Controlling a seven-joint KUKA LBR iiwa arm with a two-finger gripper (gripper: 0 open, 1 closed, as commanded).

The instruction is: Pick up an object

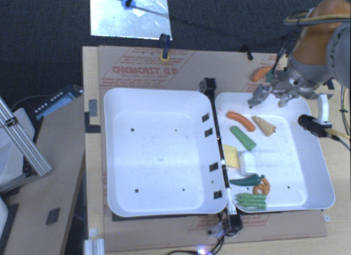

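Observation:
My gripper [271, 100] hangs over the back edge of the right bin [307, 166], open, with nothing between its fingers. Just in front of it lie an orange sausage [241, 120] and a tan wedge [265, 126]. Further forward along the bin's left side are a green block [242, 137], a yellow block [231, 157] and a white block [248, 163]. Near the front corner sit a dark green pepper [247, 180], a small orange pretzel [262, 186] and a bunch of green beans [252, 200].
The left bin [159, 149] sits beside the right one, with black clips along the divider [219, 144]. An orange item [260, 74] lies on the cardboard behind the right bin. The right half of the right bin's floor is bare.

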